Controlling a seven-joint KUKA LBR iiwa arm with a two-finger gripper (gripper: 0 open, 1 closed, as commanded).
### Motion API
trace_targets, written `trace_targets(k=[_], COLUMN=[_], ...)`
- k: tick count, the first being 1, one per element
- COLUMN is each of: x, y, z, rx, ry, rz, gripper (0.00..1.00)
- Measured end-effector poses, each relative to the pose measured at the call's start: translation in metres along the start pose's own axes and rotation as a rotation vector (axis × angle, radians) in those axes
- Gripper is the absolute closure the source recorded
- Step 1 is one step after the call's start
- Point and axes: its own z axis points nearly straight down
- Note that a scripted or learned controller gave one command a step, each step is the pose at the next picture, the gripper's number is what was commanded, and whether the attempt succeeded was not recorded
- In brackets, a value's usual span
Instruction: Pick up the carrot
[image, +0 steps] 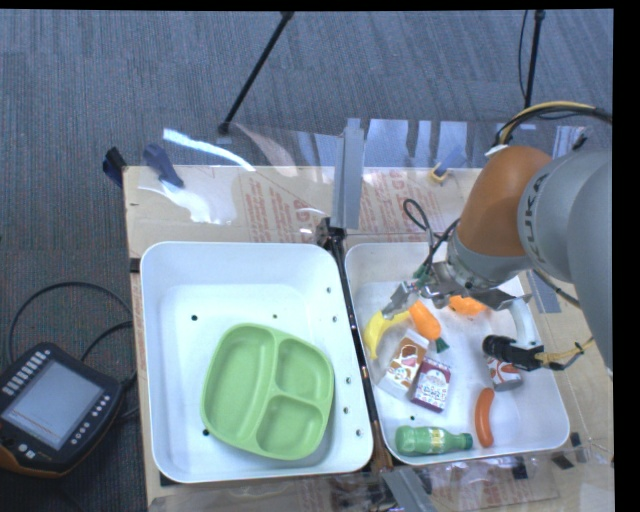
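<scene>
The carrot (425, 319) is a short orange piece with a small green top. It lies in the right bin (545, 425), between a yellow banana (379, 329) and a second orange piece (466, 305). My gripper (427, 294) hangs under the orange wrist band, low over the bin. It sits right at the carrot's far end, and its body covers part of the bin floor there. Whether it touches the carrot cannot be made out from this slant.
Nearer in the right bin lie two small cartons (405, 362) (432, 385), a green bottle (431, 439), a red sausage (484, 416) and a can (503, 373). The left bin (175, 275) holds a green divided plate (268, 390). A handheld controller (50, 405) lies on the floor at left.
</scene>
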Motion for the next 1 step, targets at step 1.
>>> trace_targets(k=[1], x=[-0.0022], y=[0.0006], z=[-0.0093], rx=[-0.002], ry=[-0.001], rz=[0.004], gripper=[1.0])
